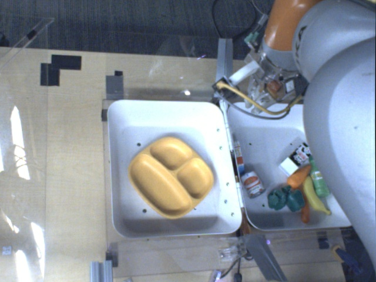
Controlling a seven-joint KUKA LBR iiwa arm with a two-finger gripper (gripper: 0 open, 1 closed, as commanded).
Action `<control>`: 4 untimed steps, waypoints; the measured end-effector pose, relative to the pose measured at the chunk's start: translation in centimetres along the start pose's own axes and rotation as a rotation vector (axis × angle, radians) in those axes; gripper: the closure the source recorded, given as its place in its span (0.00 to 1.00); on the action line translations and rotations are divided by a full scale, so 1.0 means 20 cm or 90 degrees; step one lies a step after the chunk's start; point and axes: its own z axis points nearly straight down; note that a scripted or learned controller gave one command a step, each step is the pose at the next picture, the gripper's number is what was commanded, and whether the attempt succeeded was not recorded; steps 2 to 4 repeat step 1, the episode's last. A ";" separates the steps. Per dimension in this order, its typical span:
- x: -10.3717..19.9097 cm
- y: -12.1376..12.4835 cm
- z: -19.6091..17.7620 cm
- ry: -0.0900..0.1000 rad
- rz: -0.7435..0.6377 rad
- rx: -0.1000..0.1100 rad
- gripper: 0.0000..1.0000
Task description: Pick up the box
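Two bins sit side by side. Right bin (pixel 258 219) holds the box (pixel 296 159), beside a carrot (pixel 299 175) and banana (pixel 315 195). Gripper (pixel 267 90) hovers over its far edge, well apart; jaw state cannot be told.

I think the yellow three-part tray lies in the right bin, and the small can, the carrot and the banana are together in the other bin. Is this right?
Not quite. The camera view shows the yellow three-part tray in the left bin, not the right one. The small can, the carrot and the banana do lie together in the other bin, the right bin.
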 end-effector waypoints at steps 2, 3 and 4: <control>0.06 -0.08 0.06 -0.001 0.014 0.001 1.00; 0.06 -0.08 0.06 -0.001 0.014 0.001 1.00; 0.06 -0.08 0.06 -0.001 0.014 0.001 1.00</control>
